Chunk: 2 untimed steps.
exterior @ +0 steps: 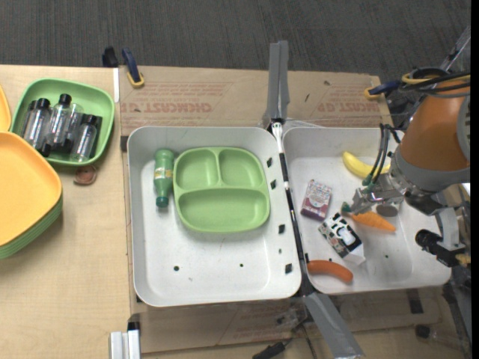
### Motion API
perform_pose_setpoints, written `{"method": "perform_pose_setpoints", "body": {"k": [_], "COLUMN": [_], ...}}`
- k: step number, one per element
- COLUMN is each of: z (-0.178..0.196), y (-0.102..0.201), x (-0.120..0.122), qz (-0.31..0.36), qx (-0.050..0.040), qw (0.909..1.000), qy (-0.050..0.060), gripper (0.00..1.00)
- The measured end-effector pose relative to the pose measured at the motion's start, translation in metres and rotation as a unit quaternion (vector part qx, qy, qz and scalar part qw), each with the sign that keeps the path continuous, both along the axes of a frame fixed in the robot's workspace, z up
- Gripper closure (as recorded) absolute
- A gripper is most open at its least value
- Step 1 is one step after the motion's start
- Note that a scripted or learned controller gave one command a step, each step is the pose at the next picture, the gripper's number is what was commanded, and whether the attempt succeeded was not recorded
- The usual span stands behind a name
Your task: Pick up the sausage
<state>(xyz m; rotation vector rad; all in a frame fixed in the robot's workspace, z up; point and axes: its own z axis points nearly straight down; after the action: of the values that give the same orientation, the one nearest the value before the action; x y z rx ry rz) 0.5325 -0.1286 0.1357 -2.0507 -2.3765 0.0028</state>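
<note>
The sausage (329,271) is a reddish-orange link lying flat near the front left corner of the right bin (397,275). My gripper (372,200) hangs in the right half of that bin, well behind and to the right of the sausage. It sits just above an orange carrot (375,222). I see nothing held between its fingers, and the sausage lies apart from it.
In the right bin lie a yellow banana (357,164), a small pink packet (316,199) and a black-and-white packet (341,235). The left bin (150,268) holds a green divided plate (221,188) and a green bottle (163,176). Orange plates and a green tray of bottles sit far left.
</note>
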Motion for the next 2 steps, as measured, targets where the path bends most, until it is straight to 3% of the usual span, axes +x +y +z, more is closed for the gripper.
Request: {"method": "perform_pose_setpoints", "body": {"k": [1,2], "z": [-0.041,-0.043], "y": [-0.033,-0.068], "x": [0.042,0.053], "qz": [-0.065,-0.164], "qx": [-0.0006,0.0088], "qw": [0.9979,0.9864], "qy": [-0.001,0.001], "gripper": [1.0,1.0]}}
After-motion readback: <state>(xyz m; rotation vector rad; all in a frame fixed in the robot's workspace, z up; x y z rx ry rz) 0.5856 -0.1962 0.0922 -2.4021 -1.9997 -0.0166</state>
